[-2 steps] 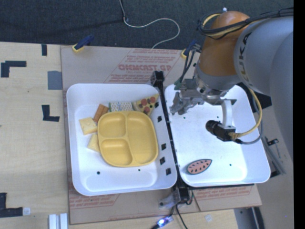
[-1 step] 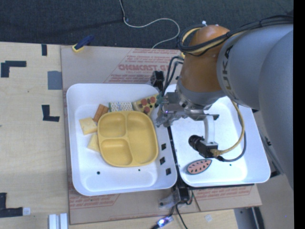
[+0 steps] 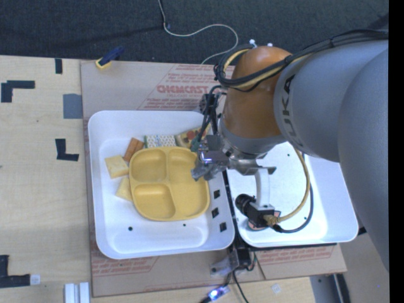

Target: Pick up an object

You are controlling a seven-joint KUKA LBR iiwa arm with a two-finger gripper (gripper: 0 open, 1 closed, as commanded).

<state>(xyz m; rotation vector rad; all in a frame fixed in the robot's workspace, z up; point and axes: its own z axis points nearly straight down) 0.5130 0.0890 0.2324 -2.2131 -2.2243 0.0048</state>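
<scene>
Up close: the arm hangs over the two bins

Mostly you see the big grey arm. It comes in from the right and has an orange band near its end. It hangs over the place where the two bins meet, right of the plate.

Next in size is the left bin. It is white and shallow. The yellow plate lies in the middle of it. The plate has three parts, and all three look bare.

The right bin sits just right of the plate's bin. Much of it is hidden under the arm. A yellow cable loops over its floor.

The gripper is at the right rim of the plate, below the orange band. It is dark and blurry, so I cannot tell if its jaws are spread or pressed together.

Small things peek out from under the plate. A tan block lies at its left edge. An orange piece lies just above the block, at the plate's top left. A spotted piece lies along the plate's top edge.
</scene>
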